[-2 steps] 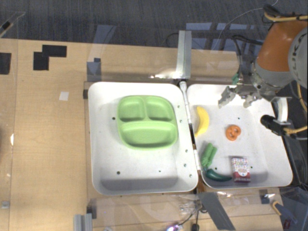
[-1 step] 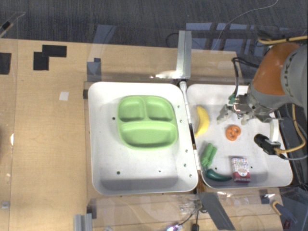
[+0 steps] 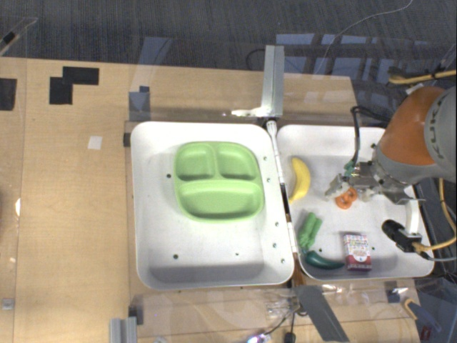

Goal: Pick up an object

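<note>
I have the fingers [image 3: 348,189] low in the right bin [image 3: 325,138], right over a small orange piece [image 3: 344,201] that looks like the likeliest thing to pick up. From this slanted view I cannot tell whether they are spread, closed, or gripping it; the orange piece sits just beneath the metal tips and partly in their shadow.

To do this well, I would centre the tips on either side of the orange piece before closing, come straight down until they nearly meet the bin floor, then close gently and lift vertically. The piece looks small, rounded and smooth, so an off-centre squeeze could pop it sideways.

Nearby, the banana [image 3: 301,178] is a curved, glossy yellow toy lying near the bin's left wall, well clear of the arm. A ribbed green vegetable [image 3: 310,229] lies toward the front, with a darker green curved piece [image 3: 323,261] just beside it. A small printed box [image 3: 357,251], flat-sided and stiff, sits at the front right.

The left bin [image 3: 153,213] holds a green divided plate [image 3: 217,179], matte plastic with three shallow wells. Both bins are hard white plastic on a pale wood worktop [image 3: 64,213].
</note>
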